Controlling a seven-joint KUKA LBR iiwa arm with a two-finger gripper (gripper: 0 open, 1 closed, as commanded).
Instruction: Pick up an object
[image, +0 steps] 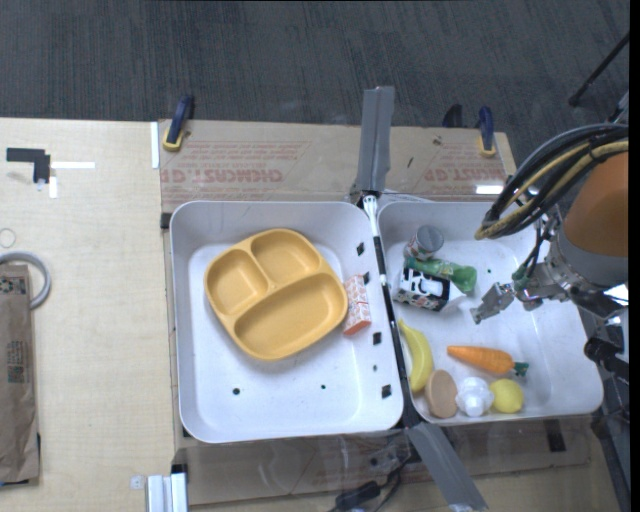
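Gripper (490, 303) hangs above the carrot (480, 357) in the right bin (590, 400), can't tell its grip state, nothing visibly held; carrot lies flat beside the lemon (507, 396), likely the easiest pick.

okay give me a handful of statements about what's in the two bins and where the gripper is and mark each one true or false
1. The yellow divided plate lies in the left bin. True.
2. The carrot lies in the left bin. False: it is in the right bin, near the lemon.
3. The banana lies along the right bin's left wall. True.
4. The gripper is over the plate. False: it is over the right bin, above the carrot in the view and right of the black and white carton.
5. An orange packet lies beside the plate's right edge. True.
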